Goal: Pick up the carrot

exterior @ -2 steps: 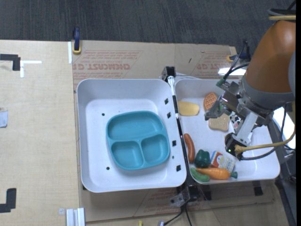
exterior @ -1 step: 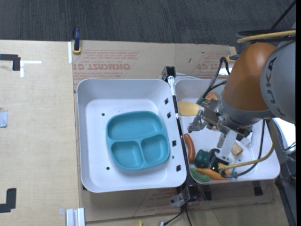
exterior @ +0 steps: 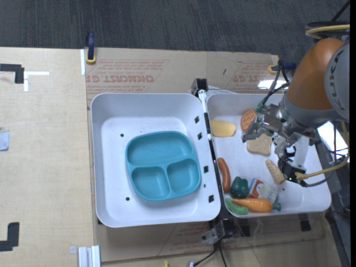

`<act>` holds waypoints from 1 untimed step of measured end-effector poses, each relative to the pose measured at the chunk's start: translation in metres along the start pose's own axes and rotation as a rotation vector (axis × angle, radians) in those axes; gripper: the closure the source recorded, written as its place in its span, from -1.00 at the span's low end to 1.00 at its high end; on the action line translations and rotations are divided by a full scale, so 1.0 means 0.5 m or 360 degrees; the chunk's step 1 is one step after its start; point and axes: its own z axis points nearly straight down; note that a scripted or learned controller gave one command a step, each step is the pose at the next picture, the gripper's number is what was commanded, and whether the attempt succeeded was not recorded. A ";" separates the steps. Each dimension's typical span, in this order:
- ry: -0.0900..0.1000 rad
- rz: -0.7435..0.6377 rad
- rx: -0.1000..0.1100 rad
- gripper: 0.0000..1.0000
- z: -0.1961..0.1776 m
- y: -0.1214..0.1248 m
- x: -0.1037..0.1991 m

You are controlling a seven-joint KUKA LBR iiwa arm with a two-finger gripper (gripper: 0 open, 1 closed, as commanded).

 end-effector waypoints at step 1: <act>0.0001 0.0152 0.0008 -1.00 0.113 0.031 -0.075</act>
